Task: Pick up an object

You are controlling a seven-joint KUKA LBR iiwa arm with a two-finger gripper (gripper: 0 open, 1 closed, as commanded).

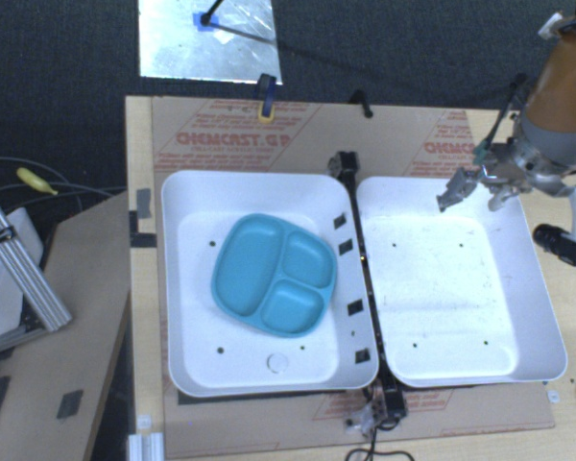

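Note:
A blue divided plate [273,274] with three compartments lies flat in the middle of the left bin [187,219]. My gripper [474,197] hangs over the far right corner of the right bin [533,296], well away from the plate. Its two fingers are spread apart, open, with nothing between them. The grey arm with its orange band [564,84] comes in from the upper right.
The two white bins sit side by side on a cardboard sheet [240,137], joined by a black-clipped divider [355,257]. A shiny foil sheet [209,25] lies beyond the bench at the top. A metal frame [14,267] stands at the far left.

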